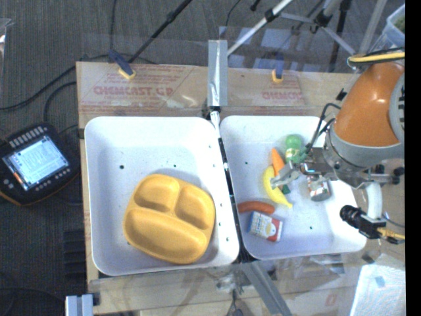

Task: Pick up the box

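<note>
The box (pixel 265 226) is small, red and white with a blue patch. It lies flat near the front of the right bin (pixel 316 239). My gripper (pixel 302 184) hangs over the middle of that bin, up and to the right of the box and apart from it. Its fingers stand open with nothing between them; one fingertip is close to the banana (pixel 277 189).
A red sausage (pixel 255 207) lies just behind the box. A carrot (pixel 278 159) and a green item (pixel 294 143) sit further back. A large yellow sectioned tray (pixel 170 218) lies in the left bin (pixel 105 176). A black handset (pixel 36 162) lies left of the bench.
</note>
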Robot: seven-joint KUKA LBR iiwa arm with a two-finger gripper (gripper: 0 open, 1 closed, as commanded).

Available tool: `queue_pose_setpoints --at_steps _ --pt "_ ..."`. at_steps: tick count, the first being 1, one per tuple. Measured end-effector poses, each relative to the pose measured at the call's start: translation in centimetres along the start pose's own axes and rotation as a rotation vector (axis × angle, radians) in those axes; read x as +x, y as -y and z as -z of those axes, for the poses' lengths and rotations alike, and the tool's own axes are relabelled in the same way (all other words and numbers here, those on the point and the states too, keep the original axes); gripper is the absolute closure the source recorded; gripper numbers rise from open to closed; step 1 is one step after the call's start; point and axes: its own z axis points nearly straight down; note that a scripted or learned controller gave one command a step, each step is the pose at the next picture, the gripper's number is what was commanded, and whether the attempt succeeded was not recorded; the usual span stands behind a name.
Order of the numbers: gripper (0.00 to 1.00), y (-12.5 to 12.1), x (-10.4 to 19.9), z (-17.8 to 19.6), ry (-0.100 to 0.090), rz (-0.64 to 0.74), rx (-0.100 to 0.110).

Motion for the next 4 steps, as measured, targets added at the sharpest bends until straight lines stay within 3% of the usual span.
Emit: queue_pose_setpoints --at_steps 1,2,3,4 --pt "0.00 2.4 1.6 -10.4 0.000 -0.168 0.003" --pt "0.00 2.1 1.3 -12.7 -0.002 -0.240 -0.007" --pt "1.00 1.9 1.2 -11.7 0.000 -0.241 -0.012" --pt "0.00 2.0 1.2 -11.7 0.000 -0.241 -0.012"
